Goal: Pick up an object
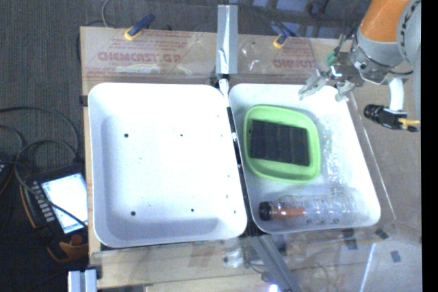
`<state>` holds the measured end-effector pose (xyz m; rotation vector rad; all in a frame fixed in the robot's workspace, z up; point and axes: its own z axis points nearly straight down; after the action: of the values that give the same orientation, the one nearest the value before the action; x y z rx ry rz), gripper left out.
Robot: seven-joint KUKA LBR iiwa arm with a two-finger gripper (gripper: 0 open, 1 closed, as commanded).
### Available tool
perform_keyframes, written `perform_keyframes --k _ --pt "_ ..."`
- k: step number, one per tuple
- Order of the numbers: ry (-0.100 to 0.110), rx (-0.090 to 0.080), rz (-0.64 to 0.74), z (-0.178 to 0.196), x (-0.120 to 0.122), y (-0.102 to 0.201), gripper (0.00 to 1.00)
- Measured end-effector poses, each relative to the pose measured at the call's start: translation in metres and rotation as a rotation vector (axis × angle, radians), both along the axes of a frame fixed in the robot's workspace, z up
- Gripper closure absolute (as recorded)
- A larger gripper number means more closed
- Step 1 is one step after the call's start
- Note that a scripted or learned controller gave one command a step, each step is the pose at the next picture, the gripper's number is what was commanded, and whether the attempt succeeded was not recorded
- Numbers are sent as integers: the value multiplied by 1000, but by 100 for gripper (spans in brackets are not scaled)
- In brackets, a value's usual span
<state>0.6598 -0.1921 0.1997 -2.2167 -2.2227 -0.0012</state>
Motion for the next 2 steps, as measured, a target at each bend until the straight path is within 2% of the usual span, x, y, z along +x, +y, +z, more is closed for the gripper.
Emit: perform_keyframes --k 1,2 --pt "-16 -7 15 -99 -32 23 0" --pt "-25 -7 15 -86 -29 22 100"
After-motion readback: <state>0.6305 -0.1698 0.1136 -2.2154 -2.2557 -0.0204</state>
